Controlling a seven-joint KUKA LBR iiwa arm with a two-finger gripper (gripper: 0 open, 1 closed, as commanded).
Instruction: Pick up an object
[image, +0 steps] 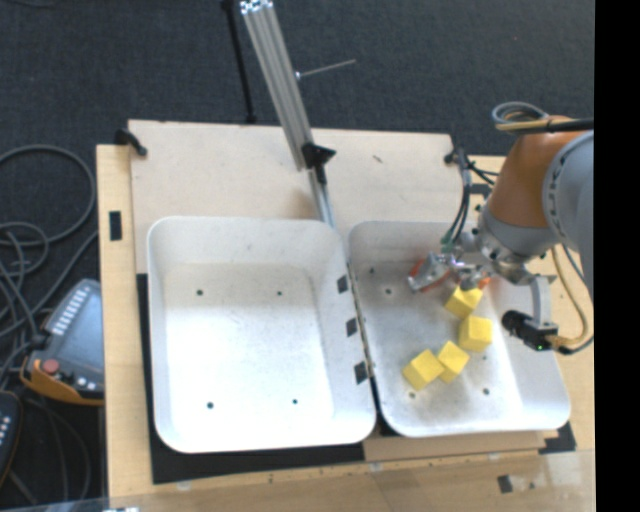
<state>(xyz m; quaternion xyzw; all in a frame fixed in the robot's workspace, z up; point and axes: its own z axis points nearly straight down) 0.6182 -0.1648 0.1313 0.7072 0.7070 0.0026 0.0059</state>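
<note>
Four yellow blocks (452, 340) mid right bin (530, 405), gripper (440, 272) above them, grip unclear

My arm (545, 195) is cut off at the right of the frame, so most of it goes unseen. My gripper (440, 272) is a small blur of metal and orange; I cannot tell how its fingers stand. It overlaps the upper edge of the topmost yellow block (463, 301) in the right bin (540, 400).

Grey arm (570, 190), orange band, black cables
</note>
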